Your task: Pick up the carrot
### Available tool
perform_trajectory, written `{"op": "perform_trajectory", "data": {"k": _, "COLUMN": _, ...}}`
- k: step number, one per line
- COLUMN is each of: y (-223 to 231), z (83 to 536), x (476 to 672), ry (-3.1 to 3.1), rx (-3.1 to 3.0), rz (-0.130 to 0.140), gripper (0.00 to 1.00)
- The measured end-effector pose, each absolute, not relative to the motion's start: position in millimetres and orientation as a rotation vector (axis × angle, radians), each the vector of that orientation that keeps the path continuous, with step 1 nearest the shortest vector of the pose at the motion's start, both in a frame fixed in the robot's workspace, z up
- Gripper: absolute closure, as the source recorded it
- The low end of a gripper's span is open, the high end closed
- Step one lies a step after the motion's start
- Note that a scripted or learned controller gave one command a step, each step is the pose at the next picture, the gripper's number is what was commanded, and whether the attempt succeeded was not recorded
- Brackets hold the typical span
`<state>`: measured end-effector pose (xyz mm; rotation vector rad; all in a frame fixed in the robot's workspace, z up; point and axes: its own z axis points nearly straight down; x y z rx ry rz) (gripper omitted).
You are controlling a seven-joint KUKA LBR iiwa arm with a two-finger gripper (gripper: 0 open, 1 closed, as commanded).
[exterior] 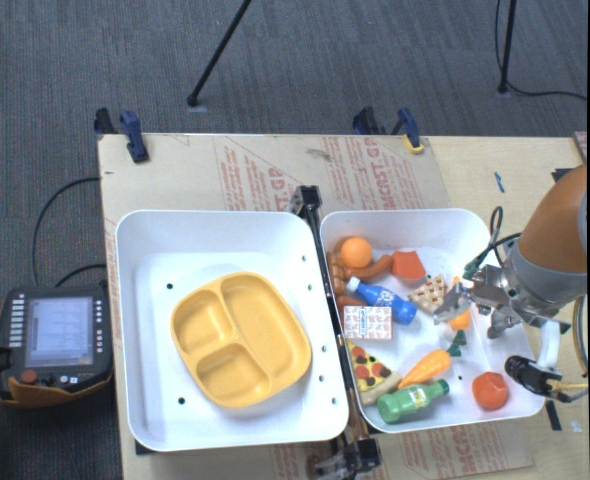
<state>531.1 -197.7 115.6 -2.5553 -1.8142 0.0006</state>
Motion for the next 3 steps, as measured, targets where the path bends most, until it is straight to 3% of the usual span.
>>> {"op": "perform_trajectory", "data": {"k": 1, "y": -201.3, "z": 86.9, "x": 550.3, "ry": -1.817, "rx": -2.552, "rz": -0.003, "gripper": 0.00}}
{"op": "perform_trajectory", "data": {"k": 2, "y": -202.3, "z": 97.2, "x": 550.2, "ry": -1.821, "rx": -2.552, "rz": -0.001, "gripper": 1.00}}
{"op": "perform_trajectory", "data": {"k": 3, "y": -116.4, "z": 170.4, "x": 546.0, "ry": -1.672, "rx": -2.656, "rz": 0.001, "gripper": 1.00}}
